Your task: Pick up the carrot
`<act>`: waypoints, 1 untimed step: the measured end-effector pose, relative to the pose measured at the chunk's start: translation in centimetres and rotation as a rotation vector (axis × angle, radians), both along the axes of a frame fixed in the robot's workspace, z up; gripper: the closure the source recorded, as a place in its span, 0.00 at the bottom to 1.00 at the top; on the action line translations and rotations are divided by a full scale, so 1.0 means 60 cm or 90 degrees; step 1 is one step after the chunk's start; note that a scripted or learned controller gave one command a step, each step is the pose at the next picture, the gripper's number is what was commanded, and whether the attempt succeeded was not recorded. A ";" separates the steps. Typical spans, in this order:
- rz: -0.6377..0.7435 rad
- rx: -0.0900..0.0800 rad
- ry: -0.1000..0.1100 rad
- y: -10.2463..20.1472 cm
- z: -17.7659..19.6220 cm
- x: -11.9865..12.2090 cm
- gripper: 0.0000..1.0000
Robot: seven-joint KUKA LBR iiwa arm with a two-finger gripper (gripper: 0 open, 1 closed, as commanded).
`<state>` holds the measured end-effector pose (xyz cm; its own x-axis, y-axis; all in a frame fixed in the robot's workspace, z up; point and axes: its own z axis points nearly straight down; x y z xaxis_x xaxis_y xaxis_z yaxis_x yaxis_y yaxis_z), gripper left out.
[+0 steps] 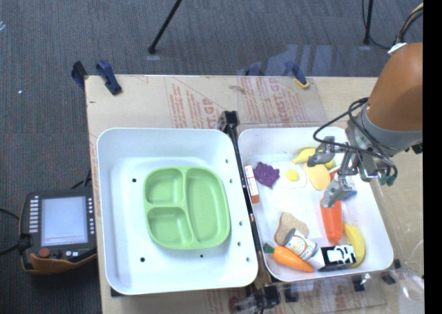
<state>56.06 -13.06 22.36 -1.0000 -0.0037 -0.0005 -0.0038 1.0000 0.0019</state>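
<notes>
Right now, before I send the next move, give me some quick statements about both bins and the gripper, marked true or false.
1. The green divided plate lies in the left bin. True.
2. The gripper hangs over the left bin. False: it is over the right bin, at the upper end of an orange carrot.
3. A second carrot lies near the right bin's front edge. True.
4. The banana sits on the green plate. False: it lies in the right bin, beside the carrot under the gripper.
5. The purple grapes are in the right bin. True.
</notes>
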 end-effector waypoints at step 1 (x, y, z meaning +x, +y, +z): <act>-0.054 0.001 0.008 -0.062 -0.184 0.023 0.00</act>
<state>57.44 -16.76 11.33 -0.9967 0.0803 0.0119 0.0803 0.9968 0.0036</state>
